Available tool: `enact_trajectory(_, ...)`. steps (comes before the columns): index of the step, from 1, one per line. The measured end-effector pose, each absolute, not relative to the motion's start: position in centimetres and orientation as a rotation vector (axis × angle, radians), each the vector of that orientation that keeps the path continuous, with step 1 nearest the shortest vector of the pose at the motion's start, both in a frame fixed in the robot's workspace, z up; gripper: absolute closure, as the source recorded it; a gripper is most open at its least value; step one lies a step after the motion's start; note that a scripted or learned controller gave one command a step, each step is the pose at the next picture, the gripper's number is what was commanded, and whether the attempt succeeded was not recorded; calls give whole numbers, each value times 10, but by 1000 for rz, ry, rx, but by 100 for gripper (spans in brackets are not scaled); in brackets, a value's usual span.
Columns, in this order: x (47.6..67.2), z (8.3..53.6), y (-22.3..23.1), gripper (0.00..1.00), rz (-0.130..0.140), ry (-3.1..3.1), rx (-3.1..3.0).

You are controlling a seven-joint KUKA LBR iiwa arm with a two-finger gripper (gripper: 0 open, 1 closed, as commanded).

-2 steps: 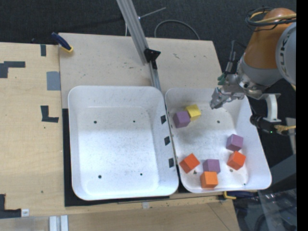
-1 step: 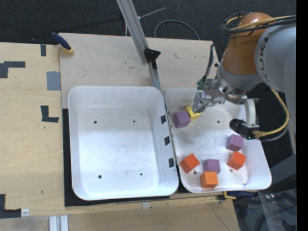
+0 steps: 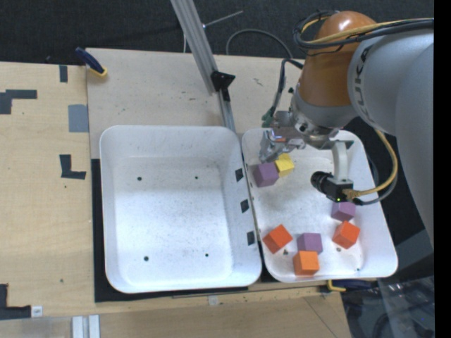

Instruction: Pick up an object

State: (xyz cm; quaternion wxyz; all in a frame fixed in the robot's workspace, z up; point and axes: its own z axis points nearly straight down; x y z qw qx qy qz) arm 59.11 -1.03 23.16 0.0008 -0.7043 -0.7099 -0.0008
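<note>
Nearest us, low in the right bin (image 3: 377, 259): an orange cube (image 3: 306, 262) by the front rim, a purple cube (image 3: 309, 242) touching it just behind, a second orange cube (image 3: 277, 237) at 9 o'clock of those. Third orange cube (image 3: 346, 234) at 3 o'clock, with a small purple cube (image 3: 344, 211) right behind it. We see open white floor mid-bin between this cluster and the claw.

Further back, a larger purple cube (image 3: 266, 174) sits close to the bin's left wall, a yellow cube (image 3: 284, 164) touching it at 2 o'clock.

The claw (image 3: 275, 146) hangs directly above that pair, tips just over the purple and yellow cubes. We can't tell how far it is spread; the metal parts blur together. No cube visibly sits in it.

The arm (image 3: 380, 69) comes in from 3 o'clock, wrist pointed down, orange band (image 3: 338, 41) at the top, cables looping around it. A black fitting (image 3: 331, 185) hangs off the wrist over bin centre.

Tight spot: the purple cube is hemmed by the left wall. The left bin (image 3: 113, 146) sits rim to rim with the right one on the bench (image 3: 42, 189). A metal pole (image 3: 197, 37) slants in at 12 o'clock.
</note>
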Motion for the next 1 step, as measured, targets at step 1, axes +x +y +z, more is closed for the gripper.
enact_trajectory(1, 587, 228, 34, 100, 1, -2227, -2212)
